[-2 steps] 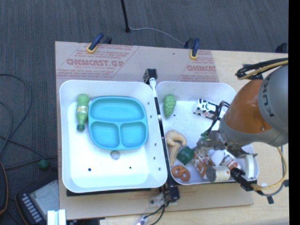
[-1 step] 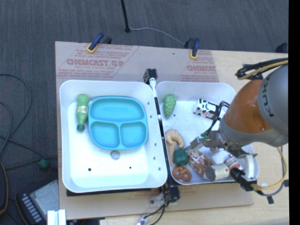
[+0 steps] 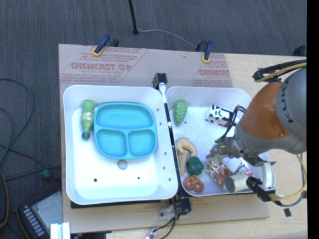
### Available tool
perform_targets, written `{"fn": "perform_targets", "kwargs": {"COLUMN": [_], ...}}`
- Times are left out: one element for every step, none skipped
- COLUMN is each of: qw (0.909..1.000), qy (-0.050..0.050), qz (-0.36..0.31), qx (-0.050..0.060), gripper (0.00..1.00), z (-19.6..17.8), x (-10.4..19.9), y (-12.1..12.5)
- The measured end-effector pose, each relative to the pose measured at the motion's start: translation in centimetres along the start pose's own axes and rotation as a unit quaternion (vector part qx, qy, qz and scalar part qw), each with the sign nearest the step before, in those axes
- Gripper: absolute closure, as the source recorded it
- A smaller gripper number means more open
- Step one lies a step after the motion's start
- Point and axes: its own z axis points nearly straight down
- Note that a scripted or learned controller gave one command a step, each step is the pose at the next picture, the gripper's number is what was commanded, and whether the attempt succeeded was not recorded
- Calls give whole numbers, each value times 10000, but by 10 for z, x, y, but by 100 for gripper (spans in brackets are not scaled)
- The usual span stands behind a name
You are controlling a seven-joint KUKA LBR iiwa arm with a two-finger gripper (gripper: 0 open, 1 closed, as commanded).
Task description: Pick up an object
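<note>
**Arm crowding the right bin's near corner**

While you are watching from above, the arm's orange band (image 3: 264, 116) is hanging over the right bin (image 3: 234, 90), and the gripper (image 3: 223, 156) is sitting low among the clutter at that bin's lower right. You cannot tell how far it is spread, nor whether anything is caught in it; the wrist is hiding that.

You are seeing a brown-and-white packet (image 3: 219, 173) lying right under the gripper, with a grey cylinder (image 3: 230, 183) touching it at the near rim. A black-and-white toy (image 3: 217, 114) is resting near the far wall, partly behind the arm. Along the divider side, a green cone-shaped piece (image 3: 179, 110) is lying apart from the rest, and below it a tan curled pastry (image 3: 185, 148), a dark green block (image 3: 195, 166) and a pretzel (image 3: 193, 184) are bunching close together.

Open floor is showing in the right bin's middle, between the green piece and the gripper.

Over in the left bin (image 3: 75, 148), a blue divided tray (image 3: 125, 130) is taking up the centre, with a green bottle (image 3: 87, 117) lying just beside its left edge.
</note>
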Motion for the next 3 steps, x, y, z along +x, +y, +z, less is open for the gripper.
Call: {"fn": "perform_targets", "kwargs": {"qw": [10000,10000,10000], "qy": [1,1,2], "qz": [-4,-1,-3], "qx": [2,5,6], "gripper": [0,100,0], "z": [0,-9,-9], "x": [0,0,0], "y": [0,0,0]}}
